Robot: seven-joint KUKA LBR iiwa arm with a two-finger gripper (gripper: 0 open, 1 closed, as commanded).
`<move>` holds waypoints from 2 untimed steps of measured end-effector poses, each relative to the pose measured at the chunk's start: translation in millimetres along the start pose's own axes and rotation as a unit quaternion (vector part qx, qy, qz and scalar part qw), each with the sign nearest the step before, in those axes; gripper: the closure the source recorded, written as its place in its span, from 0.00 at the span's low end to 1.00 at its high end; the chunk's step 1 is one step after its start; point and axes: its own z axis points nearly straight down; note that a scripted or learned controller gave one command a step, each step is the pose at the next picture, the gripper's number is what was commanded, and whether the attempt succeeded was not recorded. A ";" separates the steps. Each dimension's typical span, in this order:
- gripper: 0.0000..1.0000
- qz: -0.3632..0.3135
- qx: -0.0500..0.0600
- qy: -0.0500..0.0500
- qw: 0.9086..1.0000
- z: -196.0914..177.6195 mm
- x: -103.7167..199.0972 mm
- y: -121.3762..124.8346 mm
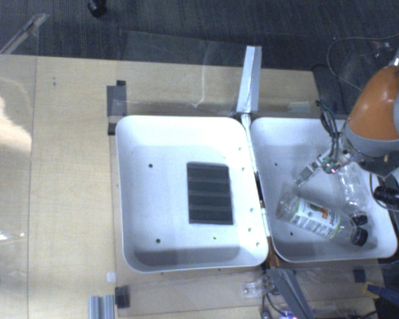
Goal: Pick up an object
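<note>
Reaching in from the right, the arm [384, 108] hangs over the right bin [279, 138], its orange band uppermost and the grey wrist below it. The gripper [327, 165] points down and to the left, low over the bin floor; whether it is spread or pressed together cannot be told at this angle, and nothing is visibly caught in it.

Right bin contents: a clear plastic bottle [316, 216] lies on its side in the lower half, its label showing green and orange print, its mouth end toward the divider between the bins and its base toward the lower right corner. A second clear item [349, 185] (possibly another bottle, too transparent to confirm) lies just above and to the right of it, directly beneath the gripper. Two small dark caps [359, 234] sit near the lower right corner, just beside the labelled bottle's base. The gripper tip is near the transparent item; contact cannot be confirmed.

Left bin [139, 178]: a dark ribbed rectangular block [210, 193] lies flat near the centre, long side running top to bottom, well apart from the arm.

Both bins rest side by side, touching, on a light wooden bench [60, 178].
</note>
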 end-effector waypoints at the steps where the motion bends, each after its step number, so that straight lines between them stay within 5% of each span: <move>1: 0.00 -0.081 -0.003 -0.003 0.997 20.5 55.4 -21.0; 2: 0.00 -0.025 -0.004 -0.002 1.000 20.6 80.5 12.3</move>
